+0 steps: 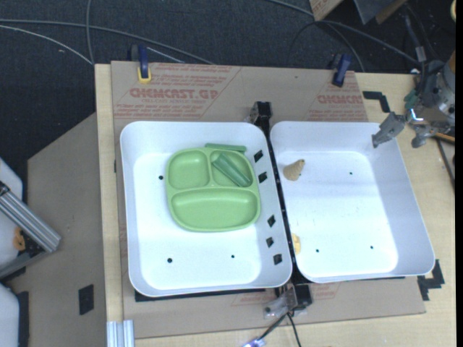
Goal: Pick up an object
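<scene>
My gripper (402, 136) hangs at the far right, over the back right corner of the right bin (405, 215). Its fingers are spread open with nothing between them. A small tan object (293, 168) lies in the right bin near its back left corner, well left of the gripper. A tiny yellow piece (295, 244) sits against the same bin's left wall near the front. In the left bin (145, 215) rests a green divided plate (213, 194), with a darker green object (233, 168) in its back right compartment.
Both bins stand on a brown board (195, 89) held by blue clamps (144, 62) at the back. Black clips (269, 215) line the seam between the bins. Cables cross the dark floor behind the bench.
</scene>
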Controlling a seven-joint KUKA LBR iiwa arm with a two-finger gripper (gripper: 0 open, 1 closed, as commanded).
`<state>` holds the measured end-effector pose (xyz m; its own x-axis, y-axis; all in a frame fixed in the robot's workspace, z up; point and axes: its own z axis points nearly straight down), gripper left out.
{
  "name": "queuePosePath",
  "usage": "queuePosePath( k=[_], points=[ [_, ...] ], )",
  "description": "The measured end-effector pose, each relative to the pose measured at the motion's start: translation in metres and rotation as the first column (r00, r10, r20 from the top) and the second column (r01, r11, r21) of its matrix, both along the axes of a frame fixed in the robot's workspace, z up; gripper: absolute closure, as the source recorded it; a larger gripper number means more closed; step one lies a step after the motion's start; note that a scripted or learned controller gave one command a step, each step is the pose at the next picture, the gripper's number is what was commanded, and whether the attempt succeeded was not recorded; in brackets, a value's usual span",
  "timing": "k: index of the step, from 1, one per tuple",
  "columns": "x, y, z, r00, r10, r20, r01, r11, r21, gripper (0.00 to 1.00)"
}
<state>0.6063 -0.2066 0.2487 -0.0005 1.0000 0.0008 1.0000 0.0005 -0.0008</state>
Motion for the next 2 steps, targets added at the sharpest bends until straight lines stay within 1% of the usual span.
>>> queuePosePath(
  k=[1,2],
  points=[
    [0.002,0.007,-0.061,1.0,0.002,-0.005,-0.002,1.0,0.002,0.0],
    [-0.006,0.016,-0.116,1.0,0.0,-0.006,0.0,1.0,0.002,0.0]
  ],
)
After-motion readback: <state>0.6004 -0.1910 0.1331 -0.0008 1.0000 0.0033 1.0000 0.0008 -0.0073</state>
